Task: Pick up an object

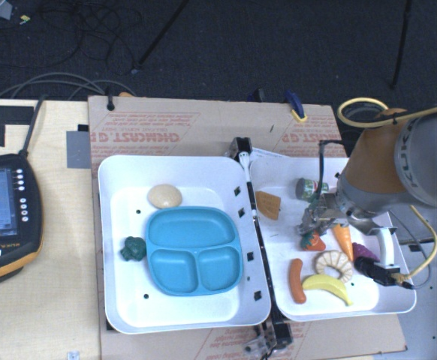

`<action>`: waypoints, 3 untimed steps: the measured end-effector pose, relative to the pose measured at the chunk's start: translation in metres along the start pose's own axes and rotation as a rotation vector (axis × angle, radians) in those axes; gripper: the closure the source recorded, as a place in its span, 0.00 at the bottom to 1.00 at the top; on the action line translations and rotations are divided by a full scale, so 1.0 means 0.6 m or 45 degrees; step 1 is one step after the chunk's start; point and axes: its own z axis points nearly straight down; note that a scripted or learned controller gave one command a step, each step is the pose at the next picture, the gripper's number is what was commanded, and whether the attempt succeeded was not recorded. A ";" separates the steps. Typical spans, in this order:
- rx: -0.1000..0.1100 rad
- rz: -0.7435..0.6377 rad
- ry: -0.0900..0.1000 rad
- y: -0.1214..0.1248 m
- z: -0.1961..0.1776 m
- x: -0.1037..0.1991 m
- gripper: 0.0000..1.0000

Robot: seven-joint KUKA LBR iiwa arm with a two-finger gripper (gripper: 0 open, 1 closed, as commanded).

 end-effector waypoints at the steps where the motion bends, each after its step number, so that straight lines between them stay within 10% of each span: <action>1: -0.021 -0.027 0.003 0.006 -0.214 0.196 1.00; 2: -0.022 -0.014 -0.001 -0.031 -0.420 0.210 1.00; 3: -0.009 -0.022 0.001 -0.116 -0.502 0.350 1.00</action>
